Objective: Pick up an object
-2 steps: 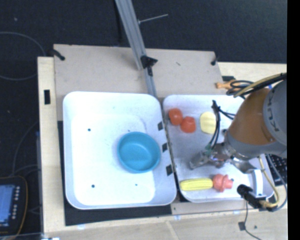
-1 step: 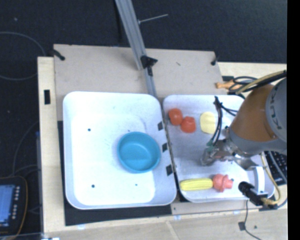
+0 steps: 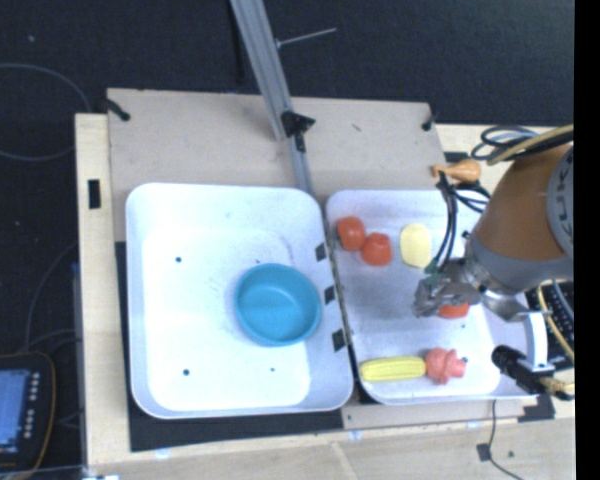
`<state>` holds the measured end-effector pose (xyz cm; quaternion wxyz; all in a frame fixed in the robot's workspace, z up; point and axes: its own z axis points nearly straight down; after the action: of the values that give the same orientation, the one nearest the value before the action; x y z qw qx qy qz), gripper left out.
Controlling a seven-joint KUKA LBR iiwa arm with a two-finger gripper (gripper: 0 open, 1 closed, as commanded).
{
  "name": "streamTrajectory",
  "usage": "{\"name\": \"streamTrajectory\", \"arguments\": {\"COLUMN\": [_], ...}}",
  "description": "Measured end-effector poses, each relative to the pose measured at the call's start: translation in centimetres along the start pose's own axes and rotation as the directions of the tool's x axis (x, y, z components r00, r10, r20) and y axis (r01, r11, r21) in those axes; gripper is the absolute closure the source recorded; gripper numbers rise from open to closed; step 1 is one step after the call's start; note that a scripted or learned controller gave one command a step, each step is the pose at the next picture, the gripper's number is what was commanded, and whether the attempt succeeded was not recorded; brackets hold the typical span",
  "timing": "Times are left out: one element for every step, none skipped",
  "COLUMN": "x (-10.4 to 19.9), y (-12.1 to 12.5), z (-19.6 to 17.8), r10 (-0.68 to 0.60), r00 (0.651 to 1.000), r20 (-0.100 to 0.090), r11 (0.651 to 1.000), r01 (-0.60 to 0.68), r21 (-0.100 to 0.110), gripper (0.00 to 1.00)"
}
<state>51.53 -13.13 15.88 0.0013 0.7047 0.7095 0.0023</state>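
My jaws hang over the right shallow white bin [image 3: 380, 218], with two red round toys [image 3: 364, 241] and a pale yellow one [image 3: 415, 245] behind, the yellow corn cob [image 3: 392, 370] in front, and the blue bowl [image 3: 276, 304] in the left bin [image 3: 160, 268].

Looks like a robotics lab or test cell, not a home. Plain board bench [image 3: 230, 138] on dark carpet-like floor [image 3: 80, 28], loose cables [image 3: 30, 78] trailing across it. Two white bins [image 3: 160, 228] set side by side, with toy food and a blue bowl [image 3: 276, 304] laid out as test pieces. Grey arm [image 3: 525, 228] with orange band reaching in from the right, wires bundled at its wrist. Metal pole [image 3: 265, 63] clamped at the bench's far edge. Lit handheld screen [image 3: 10, 413] at lower left.
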Motion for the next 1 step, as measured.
{"name": "streamTrajectory", "arguments": {"x": [0.15], "y": [0.53], "z": [-4.51], "r10": [0.000], "r00": [1.000], "r20": [0.001], "r11": [1.000], "r01": [0.000], "r21": [-0.002], "gripper": [1.00]}}
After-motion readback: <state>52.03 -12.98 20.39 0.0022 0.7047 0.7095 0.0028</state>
